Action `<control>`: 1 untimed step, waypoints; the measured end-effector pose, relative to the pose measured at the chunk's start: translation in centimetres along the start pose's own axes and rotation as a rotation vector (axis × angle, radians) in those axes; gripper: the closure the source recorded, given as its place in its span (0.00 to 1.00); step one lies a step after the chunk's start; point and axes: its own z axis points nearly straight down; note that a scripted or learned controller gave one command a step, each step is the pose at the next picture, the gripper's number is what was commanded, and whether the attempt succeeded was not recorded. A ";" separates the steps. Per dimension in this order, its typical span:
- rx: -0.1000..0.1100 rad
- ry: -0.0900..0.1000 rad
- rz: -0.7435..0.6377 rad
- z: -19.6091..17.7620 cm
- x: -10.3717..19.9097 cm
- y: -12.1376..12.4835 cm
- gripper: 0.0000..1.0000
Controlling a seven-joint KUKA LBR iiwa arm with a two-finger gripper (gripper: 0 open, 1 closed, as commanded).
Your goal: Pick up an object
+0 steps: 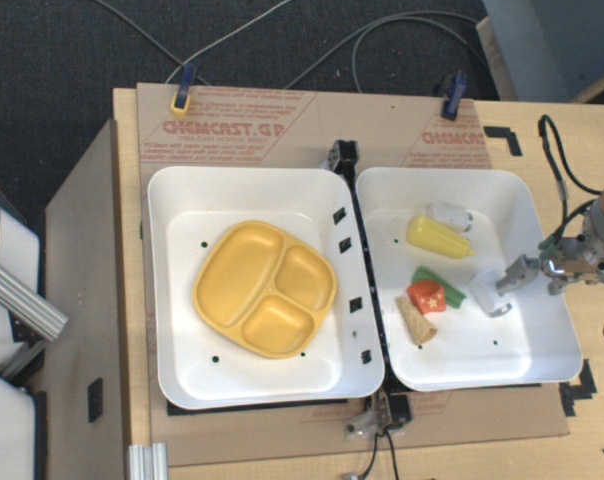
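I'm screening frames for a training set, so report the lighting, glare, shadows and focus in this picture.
Camera view: even, bright overhead light; the white bins look nearly washed out, with soft sheen on their rims. Shadows are faint and short, as under the yellow divided plate. The yellow item and red item read sharp; the gripper at the right looks slightly soft.

We see two white bins. In the left one lies a plain yellow divided tray. Right of that tray: a yellow bottle, a red-and-green piece, a tan wedge.
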 end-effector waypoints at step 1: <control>0.001 0.001 -0.001 5.2 1.1 -0.3 0.00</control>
